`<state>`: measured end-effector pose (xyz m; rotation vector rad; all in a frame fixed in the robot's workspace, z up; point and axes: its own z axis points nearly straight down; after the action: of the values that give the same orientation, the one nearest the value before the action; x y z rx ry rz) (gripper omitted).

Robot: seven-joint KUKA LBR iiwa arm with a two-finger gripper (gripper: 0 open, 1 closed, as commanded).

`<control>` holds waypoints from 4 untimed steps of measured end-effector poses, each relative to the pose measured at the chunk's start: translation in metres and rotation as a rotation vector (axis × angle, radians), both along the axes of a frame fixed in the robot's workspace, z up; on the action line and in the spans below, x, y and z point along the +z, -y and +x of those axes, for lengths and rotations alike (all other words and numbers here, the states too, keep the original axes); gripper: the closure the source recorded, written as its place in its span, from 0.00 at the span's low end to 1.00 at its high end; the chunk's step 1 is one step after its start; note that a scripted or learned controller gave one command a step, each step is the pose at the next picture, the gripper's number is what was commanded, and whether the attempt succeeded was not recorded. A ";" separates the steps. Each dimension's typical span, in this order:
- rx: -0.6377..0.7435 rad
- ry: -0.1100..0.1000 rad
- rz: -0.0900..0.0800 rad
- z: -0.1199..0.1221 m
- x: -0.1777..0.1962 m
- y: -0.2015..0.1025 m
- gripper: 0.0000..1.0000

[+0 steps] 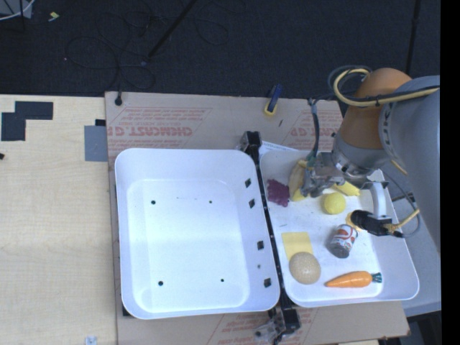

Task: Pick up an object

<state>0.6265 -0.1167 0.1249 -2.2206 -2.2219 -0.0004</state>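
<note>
The right bin (402, 282) holds several objects. A purple piece (277, 191) lies at its left wall, with a yellow banana-like piece (297, 181) beside it. My gripper (312, 185) hangs low over the bin's upper part, just right of that yellow piece and left of a yellow lemon (333, 203). Another yellow piece (348, 189) lies under the wrist. Nearer the front are a small can (343, 240), a flat yellow square (296, 243), a beige ball (305, 268) and an orange carrot (351, 280).
The left bin (129, 192) stands beside the right one, with a black divider (260, 214) between them. A black and white part with cables (375, 221) sticks out from the arm over the right bin. A blue and yellow clip (272, 100) lies on the board behind.
</note>
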 end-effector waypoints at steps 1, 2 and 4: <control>0.013 0.010 0.006 -0.002 0.112 -0.125 1.00; 0.002 0.012 0.000 0.000 0.225 -0.129 1.00; 0.002 0.011 0.001 0.017 0.420 -0.183 1.00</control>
<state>0.6437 0.0667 0.5451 -2.2234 -2.2296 -0.0136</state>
